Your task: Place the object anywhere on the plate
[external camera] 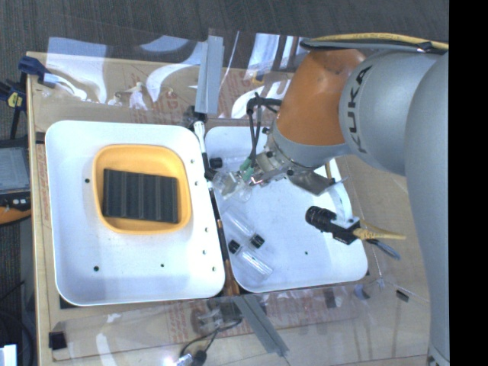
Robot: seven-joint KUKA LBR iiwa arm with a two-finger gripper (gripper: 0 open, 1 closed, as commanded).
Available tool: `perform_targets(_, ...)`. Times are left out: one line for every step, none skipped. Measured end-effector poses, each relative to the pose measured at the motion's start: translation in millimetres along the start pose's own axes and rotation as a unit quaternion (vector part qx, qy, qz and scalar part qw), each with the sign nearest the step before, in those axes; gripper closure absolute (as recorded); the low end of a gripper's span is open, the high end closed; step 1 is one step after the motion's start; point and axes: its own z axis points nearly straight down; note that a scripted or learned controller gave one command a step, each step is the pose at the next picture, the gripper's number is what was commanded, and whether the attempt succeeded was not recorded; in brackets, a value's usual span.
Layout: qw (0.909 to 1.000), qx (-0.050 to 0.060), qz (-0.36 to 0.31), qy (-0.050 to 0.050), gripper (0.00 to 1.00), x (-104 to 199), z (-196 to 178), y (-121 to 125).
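Note:
A yellow plate (142,158) with rounded corners lies in the left bin (76,258). A black ridged rectangular object (142,195) rests flat on the plate, filling most of its middle. My gripper (231,181) hangs low over the left edge of the right bin (335,261), beside the divider between the bins. It is apart from the plate and from the black object. The grey and orange arm covers the back of the right bin.
Two small black pieces (234,245) (258,240) lie in the right bin near its front left. A clear plastic item (254,263) lies by that bin's front edge. A grey metal post (207,75) stands behind the bins.

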Motion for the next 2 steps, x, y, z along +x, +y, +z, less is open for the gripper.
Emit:
perform_targets(1.0, 0.0, 0.0, 0.0, 0.0, -0.3, -0.1, -0.1)
perform_targets(1.0, 0.001, -0.002, 0.0, 1.0, -0.2, -9.6, 0.3)
